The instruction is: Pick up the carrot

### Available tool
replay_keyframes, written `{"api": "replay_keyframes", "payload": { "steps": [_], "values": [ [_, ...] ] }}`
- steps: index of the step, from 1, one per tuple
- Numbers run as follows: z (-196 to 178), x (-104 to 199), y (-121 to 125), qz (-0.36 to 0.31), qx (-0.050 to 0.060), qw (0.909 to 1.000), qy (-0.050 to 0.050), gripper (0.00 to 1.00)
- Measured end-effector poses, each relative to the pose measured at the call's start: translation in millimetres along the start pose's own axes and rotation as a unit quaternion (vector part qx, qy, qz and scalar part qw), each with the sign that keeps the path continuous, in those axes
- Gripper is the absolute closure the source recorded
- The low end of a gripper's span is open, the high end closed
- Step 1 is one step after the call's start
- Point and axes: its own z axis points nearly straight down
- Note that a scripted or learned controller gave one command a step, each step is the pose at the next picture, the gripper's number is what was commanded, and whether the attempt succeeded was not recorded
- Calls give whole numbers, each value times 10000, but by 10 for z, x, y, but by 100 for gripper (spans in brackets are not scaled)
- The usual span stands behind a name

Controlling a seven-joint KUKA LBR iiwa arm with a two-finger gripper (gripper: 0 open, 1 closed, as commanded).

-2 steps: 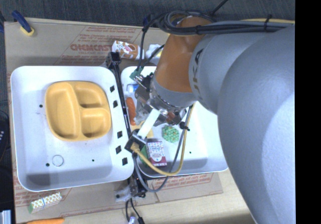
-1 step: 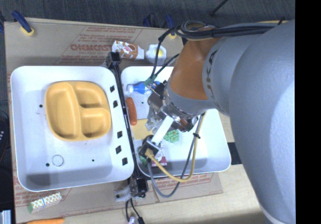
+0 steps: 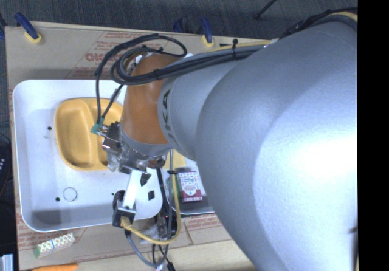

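My gripper [image 3: 130,161] hangs over the right part of the left white bin [image 3: 24,142], at the right edge of a yellow dish [image 3: 79,133]. The orange band of the wrist and the grey arm cover much of the scene, including most of the right bin. I see nothing between the gripper's tips from this angle. A thin orange sliver [image 3: 56,267] lies at the bottom edge of the view, outside the bin, and I cannot tell whether it is the carrot.
A red and white packet [image 3: 190,185] lies just right of the gripper under the arm. A small wrapped thing with green dots [image 3: 55,243] lies on the cardboard in front of the left bin. Blue clamps [image 3: 28,27] hold the far edge.
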Motion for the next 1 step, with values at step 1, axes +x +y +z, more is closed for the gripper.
{"api": "replay_keyframes", "payload": {
  "steps": [1],
  "values": [
    [-799,-592,358,-98,-21,9999,7,100]
  ]
}}
